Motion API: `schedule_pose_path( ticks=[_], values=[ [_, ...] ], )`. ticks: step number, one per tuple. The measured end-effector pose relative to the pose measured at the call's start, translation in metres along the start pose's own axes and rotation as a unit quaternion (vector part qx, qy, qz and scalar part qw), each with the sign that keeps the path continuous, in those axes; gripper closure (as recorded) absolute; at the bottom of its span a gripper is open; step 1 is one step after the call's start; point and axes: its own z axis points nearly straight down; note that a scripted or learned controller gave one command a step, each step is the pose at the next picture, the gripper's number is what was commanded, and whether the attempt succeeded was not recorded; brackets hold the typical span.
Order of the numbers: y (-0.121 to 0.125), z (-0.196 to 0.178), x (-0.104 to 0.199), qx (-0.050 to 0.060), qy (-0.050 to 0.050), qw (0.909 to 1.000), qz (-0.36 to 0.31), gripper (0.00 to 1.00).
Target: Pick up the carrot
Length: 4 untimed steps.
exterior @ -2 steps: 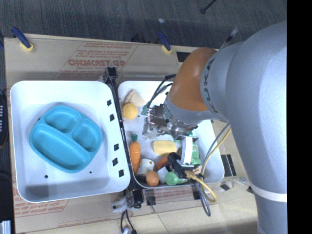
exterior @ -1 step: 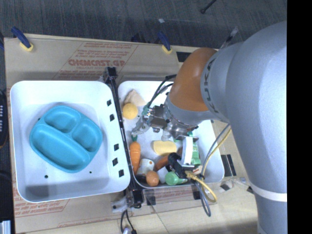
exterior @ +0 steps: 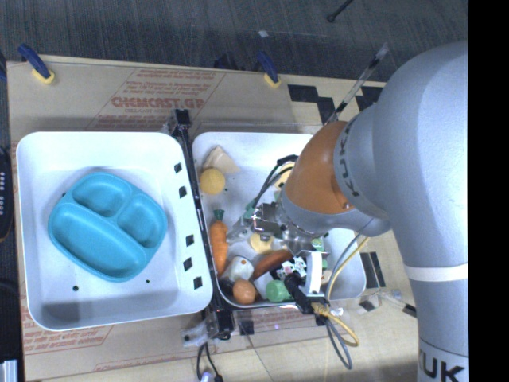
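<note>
Obs., standing at the table: the carrot (exterior: 219, 245) lies in the right bin (exterior: 262, 143), lengthwise along the bin's left wall. Its green stub points to the far side. The near end sits among other pieces: a white lump (exterior: 238, 269), a round brownish one (exterior: 243, 291) and a reddish-brown long piece (exterior: 271, 259) just beside it.

The gripper (exterior: 269, 228) hangs low over the middle of the same bin, near the carrot but to its right, and nothing is seen held. The wrist blocks my line of sight, so I cannot tell whether it is open or closed.

Handling, my estimate: it looks like a toy, so light, stiff and smooth-skinned, not fragile. The round, tapered body may roll or squirt out of a pinch.

Best hold: across the thick middle, with the closing direction square to its long axis. The bin wall crowds one side, leaving little room there. The far half is clearer of neighbours than the near end.

The left bin (exterior: 32, 173) holds a blue divided plate (exterior: 107, 225), not involved.
</note>
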Motion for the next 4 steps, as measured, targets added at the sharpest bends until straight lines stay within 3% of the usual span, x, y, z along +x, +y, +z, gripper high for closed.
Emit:
schedule_pose_path(
  ticks=[1, 2, 3, 4],
  values=[
    [0.001, 0.010, -0.008, -0.004, 0.002, 0.9896, 0.144, 0.00],
    [0.091, -0.092, 0.038, -0.001, 0.002, 0.9907, 0.136, 0.00],
    [0.013, -0.086, 0.052, 0.007, 0.002, 0.9968, 0.079, 0.00],
    [-0.037, -0.087, 0.048, 0.006, 0.001, 0.9977, 0.068, 0.00]
  ],
)
